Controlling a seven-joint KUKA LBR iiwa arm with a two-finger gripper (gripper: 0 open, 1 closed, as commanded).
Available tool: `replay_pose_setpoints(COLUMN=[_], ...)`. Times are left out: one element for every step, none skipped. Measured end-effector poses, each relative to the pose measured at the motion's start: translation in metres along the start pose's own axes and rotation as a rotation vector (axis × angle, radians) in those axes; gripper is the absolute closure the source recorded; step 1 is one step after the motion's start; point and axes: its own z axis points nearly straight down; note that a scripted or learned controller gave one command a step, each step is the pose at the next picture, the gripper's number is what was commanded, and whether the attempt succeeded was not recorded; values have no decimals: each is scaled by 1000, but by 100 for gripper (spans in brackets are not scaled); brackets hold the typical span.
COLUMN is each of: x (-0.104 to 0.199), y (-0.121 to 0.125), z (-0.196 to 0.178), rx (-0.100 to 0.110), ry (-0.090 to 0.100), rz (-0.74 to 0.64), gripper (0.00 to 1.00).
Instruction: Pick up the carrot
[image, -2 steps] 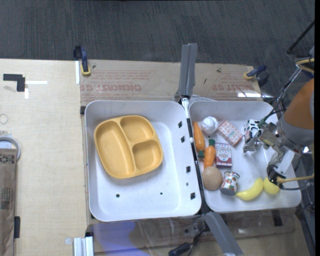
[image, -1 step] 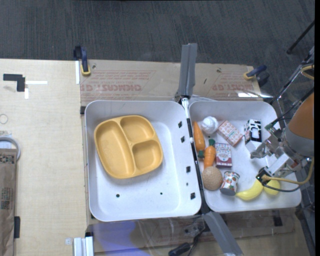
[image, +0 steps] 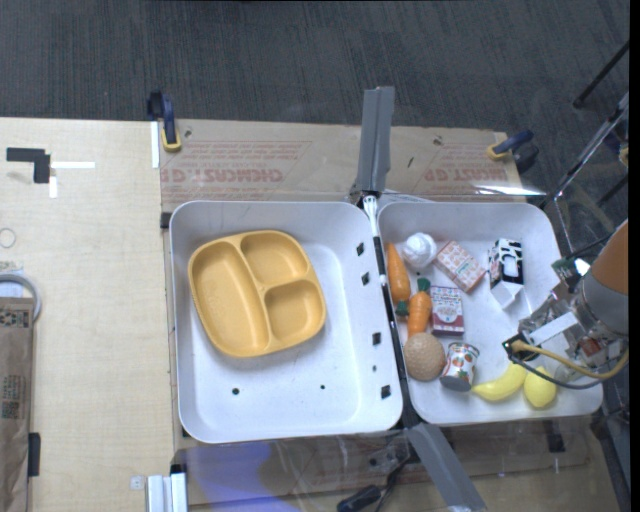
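Two orange carrot-like pieces lie at the left side of the right bin (image: 480, 212). One carrot (image: 398, 272) lies lengthwise against the bin's left wall. A shorter carrot (image: 419, 312) with a green top rests just to its right, touching a red box (image: 446, 310). My gripper (image: 572, 335) hangs over the bin's right edge, well to the right of both carrots and above a lemon (image: 540, 390). Nothing shows between its fingers.
The right bin also holds a white object (image: 418, 247), a pink-red carton (image: 459, 265), a cow-patterned carton (image: 505, 262), a brown ball (image: 424, 356), a small can (image: 459, 366) and a banana (image: 498, 386). A yellow divided plate (image: 257, 292) sits in the left bin (image: 300, 410).
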Motion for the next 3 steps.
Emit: replay_pose_setpoints(x=[-3,36,30], y=[1,-32,12], z=[1,-47,1], rx=[-1,-5,7], ry=[-3,-19,-10], rz=[121,-64,-2], gripper=[0,0,0])
